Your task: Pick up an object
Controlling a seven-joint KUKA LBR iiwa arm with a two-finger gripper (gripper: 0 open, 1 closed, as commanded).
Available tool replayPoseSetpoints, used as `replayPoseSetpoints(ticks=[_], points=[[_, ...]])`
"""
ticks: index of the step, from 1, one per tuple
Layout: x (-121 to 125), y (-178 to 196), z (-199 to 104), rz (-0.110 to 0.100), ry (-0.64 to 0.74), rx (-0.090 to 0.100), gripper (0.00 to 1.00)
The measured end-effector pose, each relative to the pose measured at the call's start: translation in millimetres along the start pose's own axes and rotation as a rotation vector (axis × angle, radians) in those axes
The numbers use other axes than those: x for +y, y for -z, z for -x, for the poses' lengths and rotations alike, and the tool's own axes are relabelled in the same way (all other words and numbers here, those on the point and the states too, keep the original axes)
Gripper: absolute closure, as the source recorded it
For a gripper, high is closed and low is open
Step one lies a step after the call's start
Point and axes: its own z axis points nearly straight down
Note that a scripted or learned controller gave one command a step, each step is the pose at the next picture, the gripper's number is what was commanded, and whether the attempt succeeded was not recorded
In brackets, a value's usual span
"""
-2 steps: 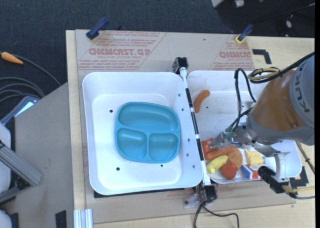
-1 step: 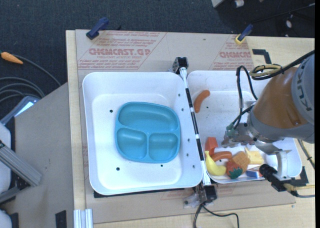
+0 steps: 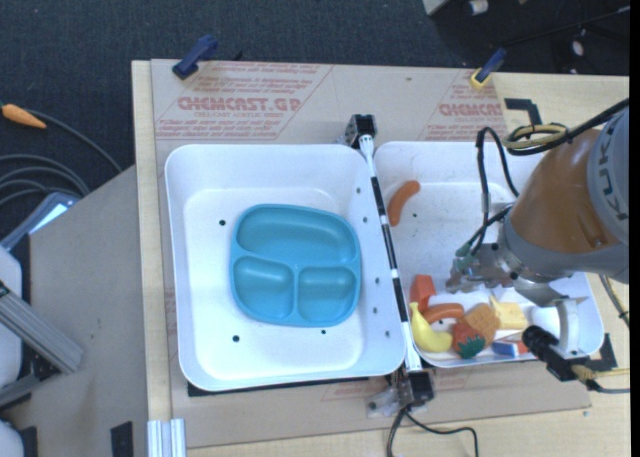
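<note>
With the gripper (image 3: 478, 270) low in the right bin (image 3: 440, 160), jaw state impossible to tell, above toy food (image 3: 465, 325) crowded at the near wall, a descent risks clipping several touching pieces and gripping none; a lone orange piece (image 3: 402, 201) lies apart.

The gripper (image 3: 478, 273) hangs low in the right bin (image 3: 440, 160). Just below it a crowded heap of toy food (image 3: 465, 323) blocks the bin's near corner. Up and left of it lies one orange sausage (image 3: 402, 201), with bare floor around. Far left, a blue divided plate (image 3: 296, 265) fills the left bin's (image 3: 190, 195) middle.
</note>
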Motion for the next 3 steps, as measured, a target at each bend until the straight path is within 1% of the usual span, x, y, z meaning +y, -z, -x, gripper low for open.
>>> replayPoseSetpoints(ticks=[1,2,3], points=[[-5.6,44.8,68.7,-0.023,0.002,0.003,1.0],[-5.6,44.7,68.5,-0.023,0.002,0.003,0.0],[66.2,-28.5,26.8,-0.023,0.004,0.004,0.0]])
